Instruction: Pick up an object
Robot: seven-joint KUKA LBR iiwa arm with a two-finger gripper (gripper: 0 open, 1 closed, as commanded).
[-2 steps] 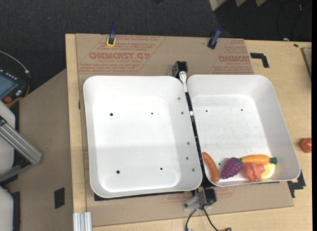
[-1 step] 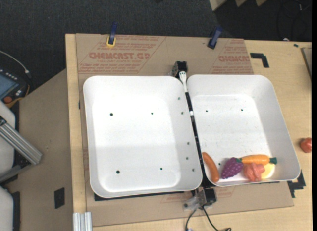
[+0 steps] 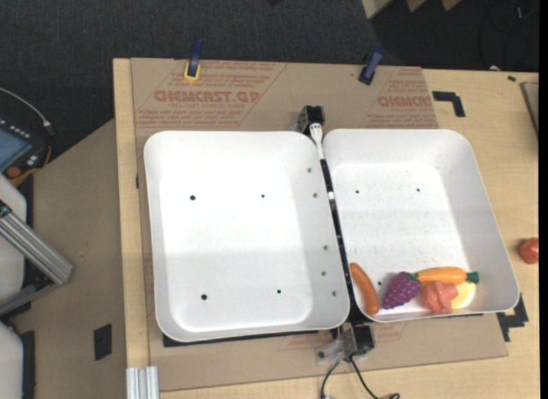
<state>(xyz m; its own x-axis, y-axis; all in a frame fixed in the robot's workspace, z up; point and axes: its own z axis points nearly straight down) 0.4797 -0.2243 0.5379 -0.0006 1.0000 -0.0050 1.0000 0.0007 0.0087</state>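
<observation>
Toy foods lie along the near edge of the right bin (image 3: 411, 157). An orange-red sausage (image 3: 364, 288) lies at the near left corner, angled along the divider. Beside it is a purple grape bunch (image 3: 401, 290). An orange carrot with a green tip (image 3: 446, 275) lies to the right of the grapes. Below the carrot is a red piece (image 3: 437, 297), with a pale yellow piece (image 3: 463, 296) against the bin wall.
The left bin (image 3: 231, 149) sits beside the right one on a brown cardboard sheet (image 3: 257, 89). A small red object (image 3: 529, 251) rests on the bench outside the right bin. Blue clamps (image 3: 372, 64) hold the far edge of the cardboard.
</observation>
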